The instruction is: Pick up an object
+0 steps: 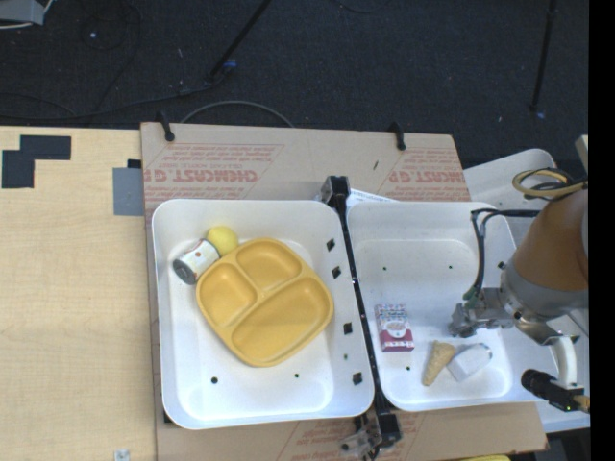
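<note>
In the right bin (423,229) lie a small red and white packet (393,327), a tan cone (438,361) and a white block (470,361) touching the cone's right side. My gripper (467,321) hangs low over the bin's right part, just above and behind the white block. Its tip is dark and small in this view. Nothing shows in its grasp. The grey arm with its orange band (560,243) comes in from the right.
The left bin (183,373) holds a yellow divided plate (264,301), a yellow ball (223,239) and a small grey and white can (194,260) at the plate's upper left. A black divider (351,296) separates the bins. Cardboard lies behind them.
</note>
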Action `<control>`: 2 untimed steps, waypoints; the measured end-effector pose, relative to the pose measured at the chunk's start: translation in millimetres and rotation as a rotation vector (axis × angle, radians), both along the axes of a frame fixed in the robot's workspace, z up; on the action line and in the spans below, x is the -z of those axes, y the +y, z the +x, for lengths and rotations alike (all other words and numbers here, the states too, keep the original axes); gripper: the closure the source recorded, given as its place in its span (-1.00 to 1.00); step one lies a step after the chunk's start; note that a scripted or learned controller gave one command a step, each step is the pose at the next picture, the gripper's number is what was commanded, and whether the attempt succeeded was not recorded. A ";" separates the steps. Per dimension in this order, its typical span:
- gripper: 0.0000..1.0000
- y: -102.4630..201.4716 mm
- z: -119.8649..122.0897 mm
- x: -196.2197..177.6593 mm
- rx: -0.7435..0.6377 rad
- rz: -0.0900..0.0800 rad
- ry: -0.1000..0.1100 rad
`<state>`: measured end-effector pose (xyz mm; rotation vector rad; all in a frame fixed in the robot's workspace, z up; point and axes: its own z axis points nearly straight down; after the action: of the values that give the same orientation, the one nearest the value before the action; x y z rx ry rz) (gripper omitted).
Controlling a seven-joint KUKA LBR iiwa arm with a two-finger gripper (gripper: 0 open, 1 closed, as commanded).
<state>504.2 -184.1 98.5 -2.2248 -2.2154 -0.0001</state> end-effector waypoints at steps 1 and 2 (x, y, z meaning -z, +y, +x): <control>1.00 -11.5 0.1 -51.8 0.001 -0.002 -0.002; 1.00 -14.9 4.3 -95.0 -0.005 -0.002 -0.003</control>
<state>508.5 -199.1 193.5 -2.2215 -2.2239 -0.0012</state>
